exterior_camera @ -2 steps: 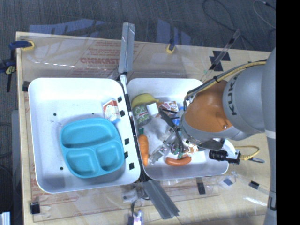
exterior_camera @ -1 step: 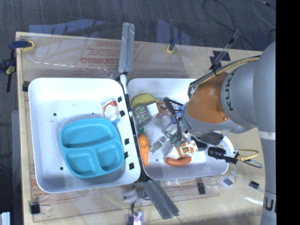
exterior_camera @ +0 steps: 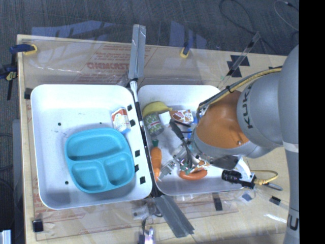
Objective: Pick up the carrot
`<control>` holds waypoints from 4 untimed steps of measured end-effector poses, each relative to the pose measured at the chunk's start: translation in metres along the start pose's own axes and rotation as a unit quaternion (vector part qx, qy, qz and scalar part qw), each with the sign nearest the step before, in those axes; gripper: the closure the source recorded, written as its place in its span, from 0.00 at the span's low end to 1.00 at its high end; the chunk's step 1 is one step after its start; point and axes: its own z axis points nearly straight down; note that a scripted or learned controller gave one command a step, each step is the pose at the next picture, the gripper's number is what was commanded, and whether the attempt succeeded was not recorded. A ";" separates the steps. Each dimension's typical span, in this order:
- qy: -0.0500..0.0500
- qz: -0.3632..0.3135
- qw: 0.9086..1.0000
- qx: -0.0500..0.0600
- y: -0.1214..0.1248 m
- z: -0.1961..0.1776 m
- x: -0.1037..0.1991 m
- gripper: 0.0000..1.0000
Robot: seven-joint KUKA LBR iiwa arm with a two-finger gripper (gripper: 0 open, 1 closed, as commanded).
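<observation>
The carrot point(exterior_camera: 156, 159) is a short orange piece with a green top. It lies in the right bin point(exterior_camera: 175, 93), against the wall shared with the left bin. My gripper point(exterior_camera: 176, 163) hangs low in the right bin, just to the right of the carrot and close to it. The grey and orange wrist covers much of the bin's right half. Nothing visibly sits in the gripper, and the carrot rests on the bin floor.
A red sausage-like item point(exterior_camera: 193, 175) lies by the gripper's right side. A yellow fruit point(exterior_camera: 155, 107), a green-labelled bottle point(exterior_camera: 152, 124) and a red-and-white packet point(exterior_camera: 184, 117) fill the right bin's far part. In the left bin sit a blue divided plate point(exterior_camera: 99, 159) and a small carton point(exterior_camera: 120, 120).
</observation>
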 end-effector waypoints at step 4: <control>0.003 -0.283 0.959 -0.001 0.001 0.002 0.007 0.00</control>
